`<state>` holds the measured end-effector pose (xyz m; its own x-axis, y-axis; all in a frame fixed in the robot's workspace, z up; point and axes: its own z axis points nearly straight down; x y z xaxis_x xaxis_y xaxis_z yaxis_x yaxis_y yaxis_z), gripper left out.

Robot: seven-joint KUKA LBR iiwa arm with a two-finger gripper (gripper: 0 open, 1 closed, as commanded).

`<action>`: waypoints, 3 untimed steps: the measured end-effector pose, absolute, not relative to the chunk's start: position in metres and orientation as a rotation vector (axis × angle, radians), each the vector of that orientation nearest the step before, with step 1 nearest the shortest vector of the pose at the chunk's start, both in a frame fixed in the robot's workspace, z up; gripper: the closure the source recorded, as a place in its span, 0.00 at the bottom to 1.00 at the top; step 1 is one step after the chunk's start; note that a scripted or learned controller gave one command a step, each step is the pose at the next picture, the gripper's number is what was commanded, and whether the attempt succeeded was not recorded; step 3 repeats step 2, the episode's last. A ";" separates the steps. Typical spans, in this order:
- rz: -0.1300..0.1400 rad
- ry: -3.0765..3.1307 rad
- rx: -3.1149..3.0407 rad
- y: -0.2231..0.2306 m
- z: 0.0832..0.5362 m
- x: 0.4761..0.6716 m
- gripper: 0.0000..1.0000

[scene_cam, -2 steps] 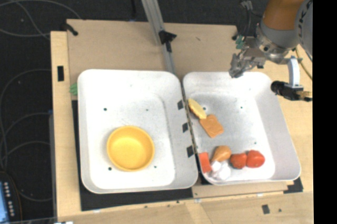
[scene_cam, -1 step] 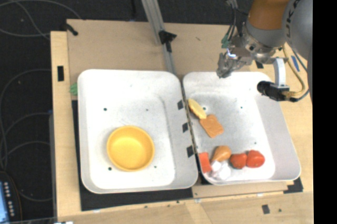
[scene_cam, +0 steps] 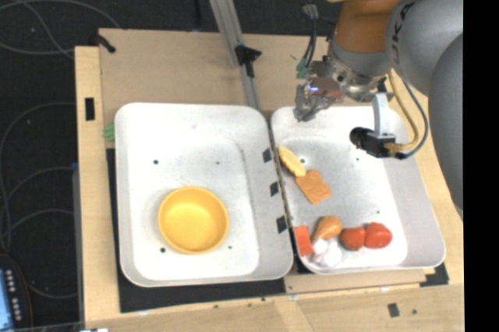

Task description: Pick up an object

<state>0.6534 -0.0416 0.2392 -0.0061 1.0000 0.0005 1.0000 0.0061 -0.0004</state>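
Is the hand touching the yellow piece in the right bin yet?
Apart. The camera view shows the hand over the right bin's far corner, with bare white floor between it and the yellow piece.

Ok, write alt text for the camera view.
A grey and orange robot arm's hand hovers over the far edge of the right white bin, which holds small food-like toys. The left white bin holds a yellow bowl.
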 end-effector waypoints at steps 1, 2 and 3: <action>-0.001 -2.228 -2.214 0.010 0.230 0.648 1.00; -0.005 -2.230 -2.212 0.069 0.241 0.648 1.00; -0.005 -2.230 -2.212 0.069 0.241 0.648 1.00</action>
